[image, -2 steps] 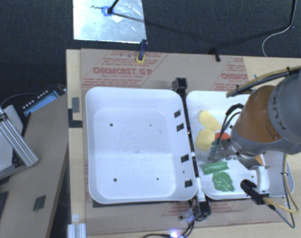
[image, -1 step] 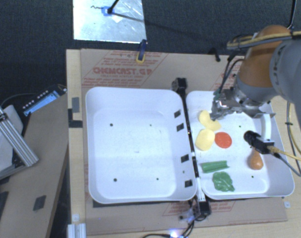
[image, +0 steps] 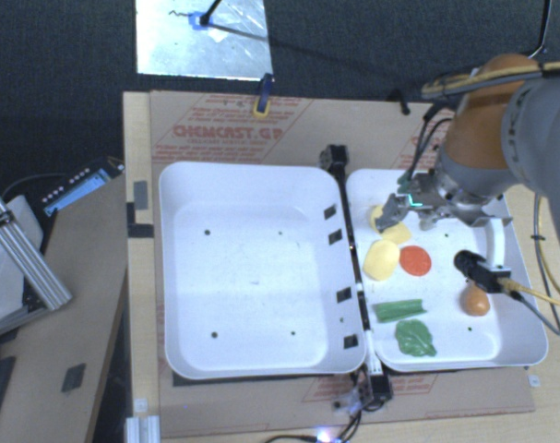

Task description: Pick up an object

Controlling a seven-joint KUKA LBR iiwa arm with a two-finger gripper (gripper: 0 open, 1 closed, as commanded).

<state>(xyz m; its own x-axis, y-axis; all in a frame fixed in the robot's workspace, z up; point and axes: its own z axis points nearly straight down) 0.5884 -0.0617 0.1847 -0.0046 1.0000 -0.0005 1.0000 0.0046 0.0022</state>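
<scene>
White plastic makes up the left bin (image: 252,266), which sits on a brown cardboard sheet (image: 233,123) with red lettering. A row of small black clips (image: 339,238) runs along the seam where it meets the right bin (image: 529,344). All the loose things lie in that right bin.

Nearest the seam is a large yellow lump (image: 382,260), and above it a flat yellow wedge (image: 398,233) touches it. A small yellow piece (image: 383,216) lies just above the wedge. The gripper (image: 399,206) is low in the bin's upper left part, right against that piece on its right side. Whether the claw is spread, closed or pinching anything cannot be told from this angle.

Lower down are a green stick (image: 399,309) and a dark green leafy shape (image: 415,338). A red disc (image: 415,261) sits just beside the yellow lump. A brown egg-like thing (image: 475,301) lies further right, well apart from the gripper.
</scene>
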